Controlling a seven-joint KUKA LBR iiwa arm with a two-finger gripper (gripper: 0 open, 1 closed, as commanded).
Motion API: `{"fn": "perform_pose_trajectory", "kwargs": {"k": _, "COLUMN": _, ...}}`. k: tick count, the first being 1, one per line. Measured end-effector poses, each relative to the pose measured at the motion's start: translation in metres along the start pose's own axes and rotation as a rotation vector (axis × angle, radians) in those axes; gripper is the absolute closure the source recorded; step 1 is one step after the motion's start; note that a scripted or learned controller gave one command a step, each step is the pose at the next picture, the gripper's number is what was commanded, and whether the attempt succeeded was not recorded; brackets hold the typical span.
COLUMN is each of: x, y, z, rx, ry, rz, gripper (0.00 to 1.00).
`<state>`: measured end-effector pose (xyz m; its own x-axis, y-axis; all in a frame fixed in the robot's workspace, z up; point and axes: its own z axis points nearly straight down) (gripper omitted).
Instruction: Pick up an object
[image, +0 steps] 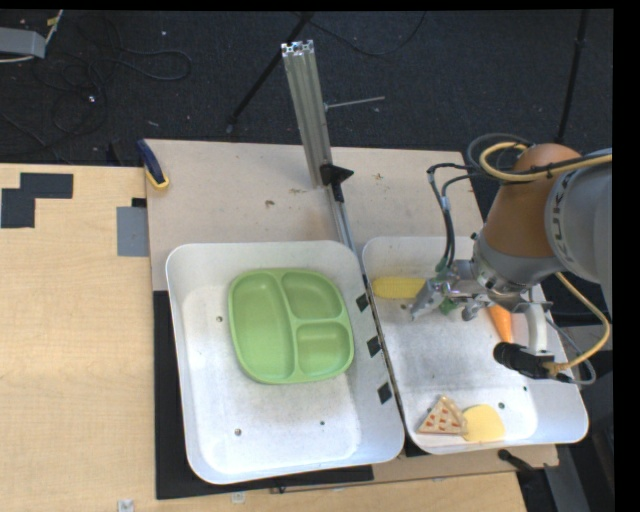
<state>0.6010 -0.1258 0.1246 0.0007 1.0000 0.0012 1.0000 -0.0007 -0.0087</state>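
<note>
A smooth green divided plate (291, 325) lies in the left bin (200, 440). In the right bin (560, 425), the metal claw (447, 300) hovers beside a yellow oblong block (397, 288); how far it is open I cannot tell. A waffle wedge (442, 417) touches a rounded yellow piece (484, 423)

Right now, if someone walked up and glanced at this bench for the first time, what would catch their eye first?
Probably the bright green divided plate, lying in the middle of the left bin. Next, the grey and orange arm reaching in from the right, its hand low over the right bin beside a yellow piece near the far edge. A waffle-like wedge and a pale yellow item lie side by side near that bin's front edge.
</note>
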Motion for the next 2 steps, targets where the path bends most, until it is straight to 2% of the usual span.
{"fn": "perform_pose_trajectory", "kwargs": {"k": 1, "x": 0.000, "y": 0.002, "z": 0.034, "rx": -0.008, "ry": 0.000, "rz": 0.000, "gripper": 0.00}}
{"fn": "perform_pose_trajectory", "kwargs": {"k": 2, "x": 0.000, "y": 0.004, "z": 0.022, "rx": -0.015, "ry": 0.001, "rz": 0.003, "gripper": 1.00}}
